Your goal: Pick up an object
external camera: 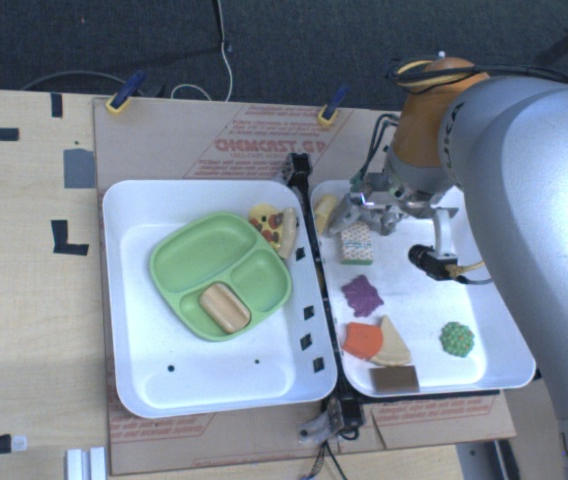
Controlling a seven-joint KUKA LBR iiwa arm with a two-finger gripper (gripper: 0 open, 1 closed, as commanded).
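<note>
Count: two white bins on the table, nine loose items between them.

Left bin [139, 368], three things: one green divided plate [189, 258] near its centre, one tan bread-like piece [225, 307] in a plate compartment, one pizza-slice toy [273, 224] by the bin's far right corner. Right bin [499, 353], six things: one pale speckled block [356, 244] and one yellowish piece [325, 211] toward the far left corner, one purple piece [362, 294] mid-left, one orange-red piece [363, 340], one tan wedge [394, 346], one green broccoli-like floret [456, 338] by the near edge. One brown card [394, 378] on the near rim.
</note>
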